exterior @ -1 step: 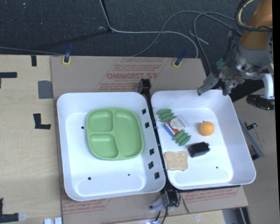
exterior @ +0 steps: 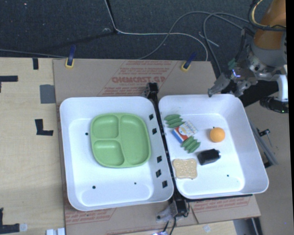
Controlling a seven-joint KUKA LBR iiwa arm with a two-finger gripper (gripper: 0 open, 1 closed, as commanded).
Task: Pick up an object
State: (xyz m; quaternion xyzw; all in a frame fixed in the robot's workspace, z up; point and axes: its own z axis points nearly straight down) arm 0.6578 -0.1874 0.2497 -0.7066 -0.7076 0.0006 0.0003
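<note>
Dark carpet-like backdrop with loose cables up top, pale wood desk (exterior: 23, 157) below, cardboard sheet (exterior: 136, 76) under two shallow white bins held by yellow clamps at its far edge. Left bin (exterior: 77, 189) holds a green divided plate (exterior: 121, 139), roughly centred, bare white floor all round it, widest at the near side. Right bin (exterior: 245, 174) carries the small stuff, clustered toward its left half: two green pea pods (exterior: 173, 120) (exterior: 191, 145), long axes slanted, one near the far-left wall, the other lower; a red-white-blue packet (exterior: 184, 131) between them, tilted diagonally; a toast slice (exterior: 185, 168) near the left wall at the near side, lying flat; a black block (exterior: 208, 156) just right of the toast, long axis roughly left-right with a slight tilt; an orange ball (exterior: 217, 134) apart from the rest, mid-bin. Right third of that bin and its near strip are open floor. Arm enters at upper right, orange band visible; hand (exterior: 223, 85) hangs above the far rim of the right bin, outside the item cluster, nothing between its fingers; open or closed, cannot tell at this resolution.
</note>
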